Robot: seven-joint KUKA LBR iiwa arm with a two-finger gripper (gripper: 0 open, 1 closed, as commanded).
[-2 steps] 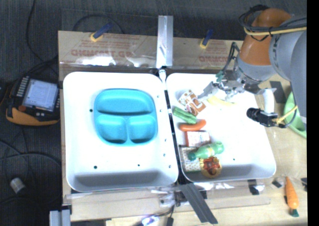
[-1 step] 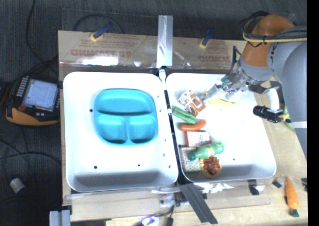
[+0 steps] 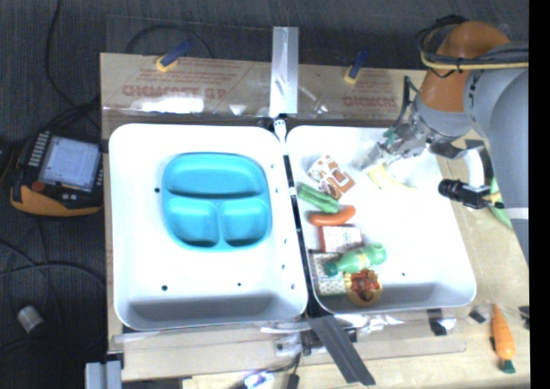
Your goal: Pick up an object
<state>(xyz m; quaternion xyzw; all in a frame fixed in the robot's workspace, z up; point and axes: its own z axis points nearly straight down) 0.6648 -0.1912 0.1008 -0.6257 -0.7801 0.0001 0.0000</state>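
Fingers [image 3: 371, 158] apparently apart, with nothing between them, on a gripper [image 3: 385, 153] slanted down from the right over the far part of the right bin [image 3: 447, 250]. Points toward a pale yellow piece [image 3: 382, 175] lying just beside the tips, probably the thing chosen for the pick, since it sits alone and apart from the rest. Leaves the other candidates crowded along the near-left side of that bin: a printed packet [image 3: 331, 176], a green pod [image 3: 319, 198], an orange stick [image 3: 333, 216], a green bottle shape [image 3: 359, 258] and a reddish lump [image 3: 365, 286], several touching. Looks easier to close on the lone piece than on that cluster. Offers bare white floor to the right and toward the near rim for moving. Calls for care at the far wall, close behind the wrist. Keeps the left bin [image 3: 137, 284] and its blue divided tray [image 3: 216, 198] well apart.
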